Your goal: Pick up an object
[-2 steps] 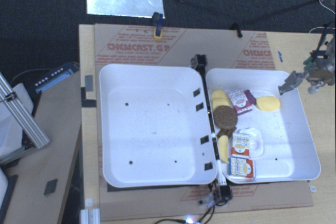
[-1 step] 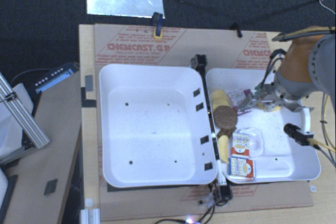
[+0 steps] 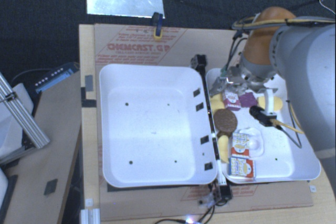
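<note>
Well to the left of the brown disc (image 3: 226, 120), which is taken here as the reference, the left bin (image 3: 152, 128) is seen on the surface (image 3: 90, 134). Its white floor is marked by a few small dark dots. Left of the disc and farther back, a tan sheet (image 3: 173, 39) is laid under the bins. "CHEMCAST GP" (image 3: 139, 45) can be read on it in red capitals. Fainter red print is repeated around it but cannot be made out. A blue and yellow clamp (image 3: 157, 26) is fixed at the sheet's far edge. Just left of the disc, a row of black clips (image 3: 202, 107) is set between the two bins.

The disc itself is laid flat in the right bin (image 3: 286, 157), close to its left wall. One yellow piece (image 3: 217, 98) is found just behind the disc and another yellow piece (image 3: 223, 148) just in front of it. Behind the disc, the claw (image 3: 227, 83) is lowered over the far end of the bin; whether it is released or clenched cannot be told. A purple packet (image 3: 244, 100) is placed just behind and right of the disc, beside the claw. In front and to the right of the disc, a white pack (image 3: 248, 142) with a red and yellow label is laid. A red and white carton (image 3: 242, 167) is just in front of it. The print on both is too small to be read. Farther right of the disc, a third yellow piece (image 3: 274, 104) is seen, and beyond it the grey arm (image 3: 307, 60).
</note>
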Tool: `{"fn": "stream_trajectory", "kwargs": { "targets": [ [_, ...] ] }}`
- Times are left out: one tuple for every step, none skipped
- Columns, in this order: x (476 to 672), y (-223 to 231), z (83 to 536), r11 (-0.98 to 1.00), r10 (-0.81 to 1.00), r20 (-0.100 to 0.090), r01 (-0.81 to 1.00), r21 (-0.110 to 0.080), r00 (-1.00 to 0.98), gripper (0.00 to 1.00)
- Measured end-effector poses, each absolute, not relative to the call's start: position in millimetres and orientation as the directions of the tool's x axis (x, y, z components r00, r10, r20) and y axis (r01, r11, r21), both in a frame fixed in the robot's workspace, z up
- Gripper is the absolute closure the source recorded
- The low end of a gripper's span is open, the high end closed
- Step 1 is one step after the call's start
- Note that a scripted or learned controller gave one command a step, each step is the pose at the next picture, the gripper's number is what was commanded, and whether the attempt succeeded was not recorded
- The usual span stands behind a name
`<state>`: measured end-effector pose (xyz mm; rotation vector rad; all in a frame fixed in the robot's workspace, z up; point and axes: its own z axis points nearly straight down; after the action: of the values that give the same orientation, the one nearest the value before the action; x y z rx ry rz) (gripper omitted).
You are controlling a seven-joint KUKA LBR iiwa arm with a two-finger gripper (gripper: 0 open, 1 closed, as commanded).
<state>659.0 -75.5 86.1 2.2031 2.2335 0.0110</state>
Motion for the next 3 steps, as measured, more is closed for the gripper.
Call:
{"fn": "stream_trajectory", "kwargs": {
  "targets": [
    [609.2, -85, 85, 0.001, 1.0, 0.0, 1.0, -0.002, -0.001, 0.0],
    [530.2, -106, 84, -0.003, 1.0, 0.0, 1.0, -0.006, 0.003, 0.0],
    [534.9, -104, 95, 0.003, 1.0, 0.0, 1.0, 0.004, -0.003, 1.0]
  ]
}}
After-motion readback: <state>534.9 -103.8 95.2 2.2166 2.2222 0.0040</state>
